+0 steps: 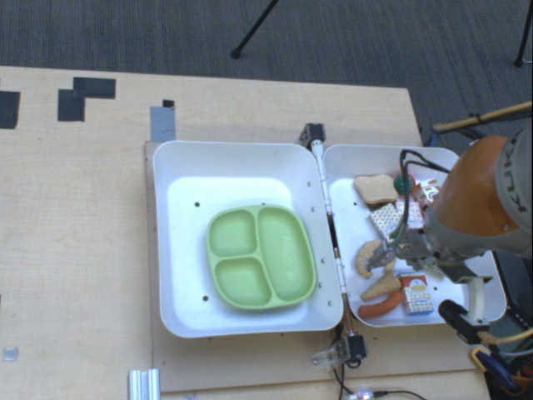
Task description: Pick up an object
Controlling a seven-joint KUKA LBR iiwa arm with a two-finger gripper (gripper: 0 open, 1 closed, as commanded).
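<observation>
Gripper is low in the right bin, over the food pile. Its jaws look narrow w/ nothing clearly between them, can't tell if it's a grip. Nearest target: tan piece touching it. Green tray sits alone in the left bin, prob. the drop spot.

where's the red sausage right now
In the camera view the red sausage lies at the near edge of the right bin, left of the small red-and-blue carton and just below a tan food piece.
</observation>
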